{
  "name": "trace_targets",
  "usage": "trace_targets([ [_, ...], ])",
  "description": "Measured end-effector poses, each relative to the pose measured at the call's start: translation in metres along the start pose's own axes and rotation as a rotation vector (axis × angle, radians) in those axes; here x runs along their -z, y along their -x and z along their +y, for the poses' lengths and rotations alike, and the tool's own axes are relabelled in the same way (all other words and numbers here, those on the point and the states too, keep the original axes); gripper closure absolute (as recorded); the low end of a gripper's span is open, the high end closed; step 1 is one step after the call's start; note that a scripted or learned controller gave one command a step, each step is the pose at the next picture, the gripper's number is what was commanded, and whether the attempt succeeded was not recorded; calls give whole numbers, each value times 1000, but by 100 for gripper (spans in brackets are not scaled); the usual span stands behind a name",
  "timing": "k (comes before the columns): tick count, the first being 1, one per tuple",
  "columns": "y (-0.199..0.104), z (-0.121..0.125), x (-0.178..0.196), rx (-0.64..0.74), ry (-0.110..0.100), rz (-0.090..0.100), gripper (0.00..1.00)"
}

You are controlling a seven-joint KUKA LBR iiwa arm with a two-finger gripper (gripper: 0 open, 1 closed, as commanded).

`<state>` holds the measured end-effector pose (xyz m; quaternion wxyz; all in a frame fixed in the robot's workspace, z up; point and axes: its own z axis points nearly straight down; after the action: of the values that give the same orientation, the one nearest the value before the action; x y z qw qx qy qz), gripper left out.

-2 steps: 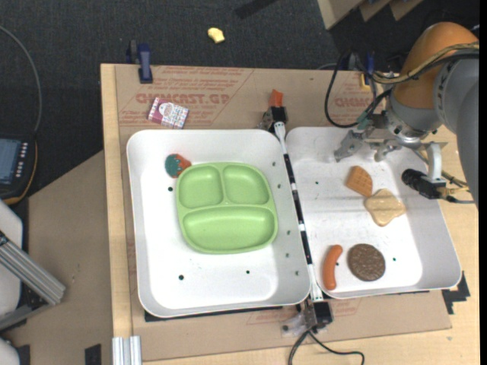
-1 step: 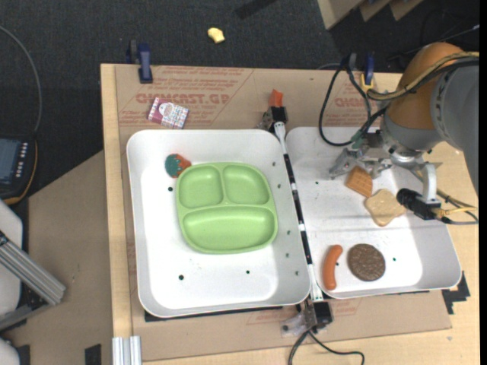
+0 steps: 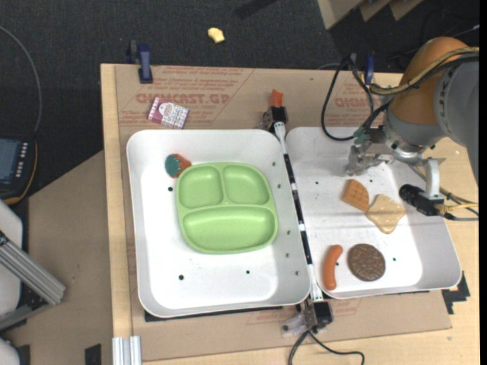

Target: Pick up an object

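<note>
The left bin (image 3: 152,280) held a green divided plate (image 3: 226,207) w/ a small round toy (image 3: 177,164) just beside its far-left corner. My arm (image 3: 434,90) reached over the right bin (image 3: 434,272); my gripper (image 3: 367,158) hung low at its far side, just beyond the waffle piece (image 3: 354,195). I could not tell its state. Near lay a bread slice (image 3: 385,212), a brown patty (image 3: 367,262) and a sausage (image 3: 331,267). The waffle looked light, stiff, prob. plastic and a bit slippery, so I judged to take it across the narrow sides.

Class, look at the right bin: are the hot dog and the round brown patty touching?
Apart. The camera view shows white bin floor between the hot dog and the patty.
</note>
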<state>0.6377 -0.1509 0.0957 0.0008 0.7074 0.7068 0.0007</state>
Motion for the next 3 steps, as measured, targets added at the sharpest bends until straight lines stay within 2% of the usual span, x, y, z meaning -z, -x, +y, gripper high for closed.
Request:
trace_targets([
  [1, 0, 0, -1, 0, -1, 0, 0],
  [2, -12, -30, -12, -1, -6, 2, 0],
  [3, -6, -49, -11, -1, -5, 1, 0],
])
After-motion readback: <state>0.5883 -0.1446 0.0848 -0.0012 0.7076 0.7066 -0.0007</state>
